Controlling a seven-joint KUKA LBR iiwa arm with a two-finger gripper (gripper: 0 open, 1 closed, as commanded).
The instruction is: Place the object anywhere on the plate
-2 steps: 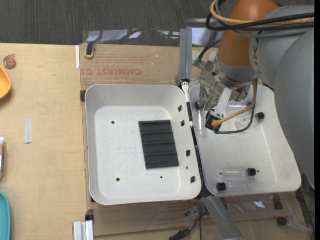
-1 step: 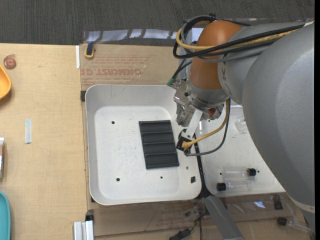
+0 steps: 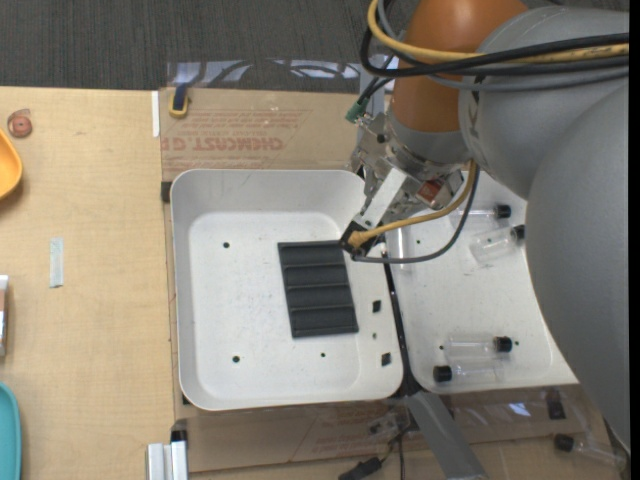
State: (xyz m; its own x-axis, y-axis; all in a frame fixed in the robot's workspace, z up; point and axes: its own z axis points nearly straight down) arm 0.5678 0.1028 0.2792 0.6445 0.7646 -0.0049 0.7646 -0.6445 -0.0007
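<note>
A black ridged plate (image 3: 318, 290) lies flat in the left white bin (image 3: 200, 268), a little right of its middle. My gripper (image 3: 388, 190) hangs under the orange-banded wrist above the bin's upper right corner, just beyond the plate's far right corner. The wrist hides what is under it. Two clear tube-like objects with black caps lie in the right bin (image 3: 520, 298): one (image 3: 495, 243) near the top, one (image 3: 472, 354) near the front.
Brown cardboard (image 3: 260, 133) lies behind the bins. The wooden bench top (image 3: 90, 268) stretches to the left, with an orange item (image 3: 6, 173) and a teal item (image 3: 6, 433) at its left edge. The grey arm covers the right side.
</note>
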